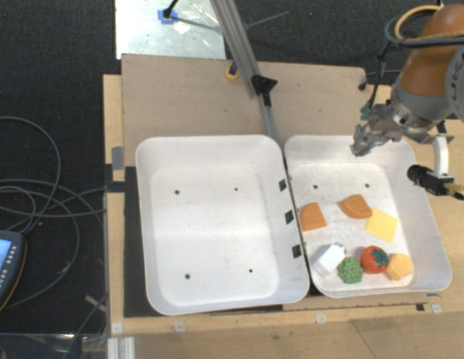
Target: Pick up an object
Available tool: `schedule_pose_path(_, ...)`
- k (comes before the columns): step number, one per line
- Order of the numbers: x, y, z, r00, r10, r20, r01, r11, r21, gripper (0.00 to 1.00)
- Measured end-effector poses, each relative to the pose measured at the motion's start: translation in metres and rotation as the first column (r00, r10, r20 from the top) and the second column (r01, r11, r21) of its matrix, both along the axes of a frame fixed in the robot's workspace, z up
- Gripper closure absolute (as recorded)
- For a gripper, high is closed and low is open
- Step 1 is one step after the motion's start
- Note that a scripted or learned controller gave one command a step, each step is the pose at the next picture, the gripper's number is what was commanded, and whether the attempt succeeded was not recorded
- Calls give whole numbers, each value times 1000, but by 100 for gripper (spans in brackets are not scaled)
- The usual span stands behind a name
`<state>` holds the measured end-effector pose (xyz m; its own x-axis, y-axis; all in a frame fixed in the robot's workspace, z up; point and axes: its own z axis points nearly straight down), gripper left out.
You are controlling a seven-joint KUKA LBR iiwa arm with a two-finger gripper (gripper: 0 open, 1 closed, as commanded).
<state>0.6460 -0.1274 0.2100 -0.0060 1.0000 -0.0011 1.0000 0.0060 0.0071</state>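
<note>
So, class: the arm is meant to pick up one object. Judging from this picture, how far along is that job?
Nothing looks picked yet. The two-finger gripper hangs over the far rim of the right-hand white bin. The orange wedge, orange square piece, yellow square block, white block, green knobbly piece, red tomato-like toy and small orange-yellow block all lie in that bin. Reaching, gripping and lifting remain.

High slanted view over both bins [217, 144]

Black cables [37, 193] and a handheld screen [4, 264] lie left of the bench
</note>
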Motion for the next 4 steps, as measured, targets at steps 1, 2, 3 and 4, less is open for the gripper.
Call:
schedule_pose_path(1,2,0,54,1000,0,1,0,1000,-1,100)
schedule_pose_path(2,-22,48,57,1000,3,-6,-3,1000,3,100)
schedule_pose_path(3,-48,95,55,1000,4,-8,-4,1000,3,100)
schedule_pose_path(4,-68,152,48,1000,5,-9,-5,1000,4,100)
